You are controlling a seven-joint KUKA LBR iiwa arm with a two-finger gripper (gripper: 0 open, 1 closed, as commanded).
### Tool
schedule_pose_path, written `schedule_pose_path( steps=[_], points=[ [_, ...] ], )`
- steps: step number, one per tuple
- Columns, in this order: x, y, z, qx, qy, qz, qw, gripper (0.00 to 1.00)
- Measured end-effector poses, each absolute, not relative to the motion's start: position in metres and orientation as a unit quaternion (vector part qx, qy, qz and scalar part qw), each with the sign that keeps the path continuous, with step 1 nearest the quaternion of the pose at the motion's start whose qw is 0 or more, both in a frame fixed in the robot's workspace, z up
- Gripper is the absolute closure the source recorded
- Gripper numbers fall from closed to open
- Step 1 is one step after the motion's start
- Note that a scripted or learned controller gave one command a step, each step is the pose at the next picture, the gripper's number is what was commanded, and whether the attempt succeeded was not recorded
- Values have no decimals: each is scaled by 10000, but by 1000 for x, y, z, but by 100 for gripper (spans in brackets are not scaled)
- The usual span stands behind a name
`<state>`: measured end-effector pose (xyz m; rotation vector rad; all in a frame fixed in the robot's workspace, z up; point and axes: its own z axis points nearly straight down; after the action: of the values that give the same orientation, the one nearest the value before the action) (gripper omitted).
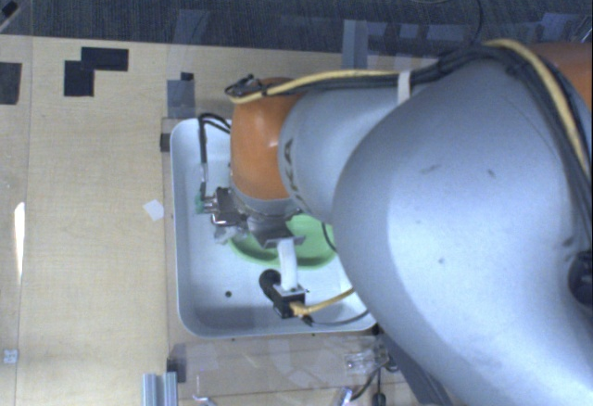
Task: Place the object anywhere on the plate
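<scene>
A green plate (310, 242) lies in the white bin (190, 237), mostly hidden under my arm. The wrist, with its orange band (255, 149), hangs right over the plate's left part. My gripper (248, 233) is seen from above, just below the wrist flange, and its tips are hidden against the plate. The object itself is hidden beneath the arm.
The grey arm covers the right half of the view and most of the bin. A black connector with a yellow cable (289, 300) hangs off the wrist over the bin's near side. Light wooden bench (83, 237) lies to the left, with black tape marks at the back.
</scene>
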<state>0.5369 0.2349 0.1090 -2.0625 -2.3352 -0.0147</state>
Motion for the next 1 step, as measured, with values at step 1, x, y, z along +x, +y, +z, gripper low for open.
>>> schedule_pose_path(
  steps=[1],
  points=[
    [545,211,104,-6534,-7569,-23,95,100]
  ],
)
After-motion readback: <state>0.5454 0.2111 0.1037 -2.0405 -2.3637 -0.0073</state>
